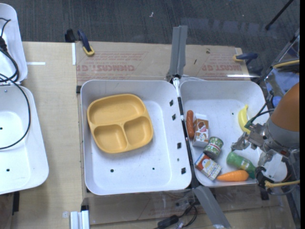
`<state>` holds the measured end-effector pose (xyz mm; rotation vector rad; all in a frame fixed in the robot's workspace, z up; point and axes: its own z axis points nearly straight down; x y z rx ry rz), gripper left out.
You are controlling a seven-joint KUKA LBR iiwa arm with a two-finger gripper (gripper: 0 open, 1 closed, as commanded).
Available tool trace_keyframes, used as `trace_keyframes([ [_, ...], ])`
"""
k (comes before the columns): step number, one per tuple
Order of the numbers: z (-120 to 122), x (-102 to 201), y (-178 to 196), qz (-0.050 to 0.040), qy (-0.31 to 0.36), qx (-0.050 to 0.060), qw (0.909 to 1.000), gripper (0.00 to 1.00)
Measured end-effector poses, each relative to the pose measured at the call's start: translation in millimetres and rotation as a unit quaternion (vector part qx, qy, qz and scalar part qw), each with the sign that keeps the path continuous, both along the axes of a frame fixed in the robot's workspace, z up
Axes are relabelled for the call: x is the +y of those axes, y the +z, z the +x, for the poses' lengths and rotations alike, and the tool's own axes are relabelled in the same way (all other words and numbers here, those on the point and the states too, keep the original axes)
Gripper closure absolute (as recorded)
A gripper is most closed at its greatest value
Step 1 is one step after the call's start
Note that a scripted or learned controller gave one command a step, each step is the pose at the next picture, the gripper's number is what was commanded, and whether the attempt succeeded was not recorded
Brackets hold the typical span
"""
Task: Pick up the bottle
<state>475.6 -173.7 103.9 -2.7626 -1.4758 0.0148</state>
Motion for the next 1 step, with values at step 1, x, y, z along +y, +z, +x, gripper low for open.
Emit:
trace_keyframes([
  [1, 0.4, 9.1, -14.3, -0.0012, -0.01, -0.003, 0.9999, 0.0],
])
